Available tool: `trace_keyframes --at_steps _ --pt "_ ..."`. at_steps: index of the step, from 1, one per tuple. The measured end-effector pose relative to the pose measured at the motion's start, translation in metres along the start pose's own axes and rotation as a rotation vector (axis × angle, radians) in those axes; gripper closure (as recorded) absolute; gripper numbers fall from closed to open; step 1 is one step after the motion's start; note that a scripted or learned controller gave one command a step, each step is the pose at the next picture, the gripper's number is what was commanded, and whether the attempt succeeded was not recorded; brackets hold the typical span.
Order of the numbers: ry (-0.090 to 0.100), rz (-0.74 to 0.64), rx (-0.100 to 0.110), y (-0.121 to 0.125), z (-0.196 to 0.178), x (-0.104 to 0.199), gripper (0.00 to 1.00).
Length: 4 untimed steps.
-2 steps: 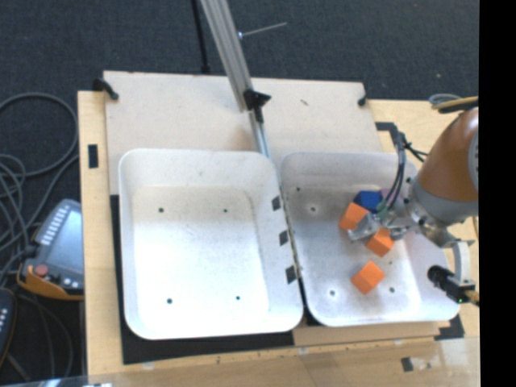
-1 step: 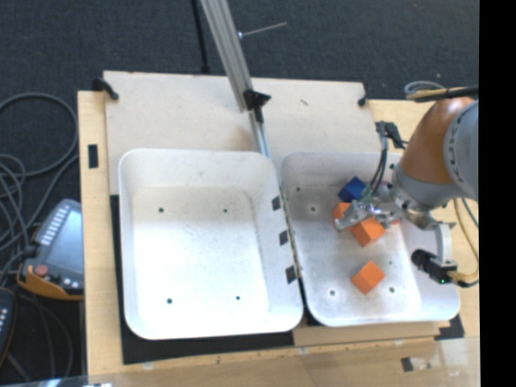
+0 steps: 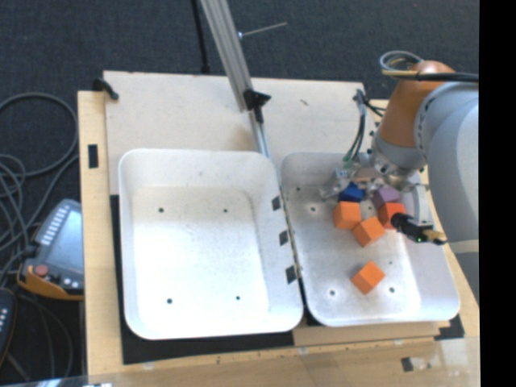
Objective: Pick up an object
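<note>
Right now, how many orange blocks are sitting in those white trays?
3, all in the right bin: one orange block beside a second near the arm, and a third apart, nearer the front. The gripper may hide others.

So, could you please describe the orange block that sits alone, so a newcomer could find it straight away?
Start at the right bin, the one the arm reaches into. A cluster of blocks lies under the wrist; look below it, toward the bin's near edge. There the lone orange block sits apart, touching nothing, unlike the two orange blocks packed together in the cluster.
</note>
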<state>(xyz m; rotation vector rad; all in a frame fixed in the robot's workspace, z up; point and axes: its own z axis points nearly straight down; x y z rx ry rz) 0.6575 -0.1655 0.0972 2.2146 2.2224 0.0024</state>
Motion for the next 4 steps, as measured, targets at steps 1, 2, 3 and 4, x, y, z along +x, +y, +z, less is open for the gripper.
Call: trace_keyframes --at_steps 1,2,3,4 --pt "0.0 0.004 -0.002 -0.044 -0.07 0.013 0.0" --pt "0.0 0.003 0.0 -0.037 -0.012 0.028 0.0" --pt "-0.002 0.0 0.001 -0.037 -0.021 0.027 1.0" --pt "0.002 -0.005 -0.006 -0.027 -0.119 0.114 1.0"
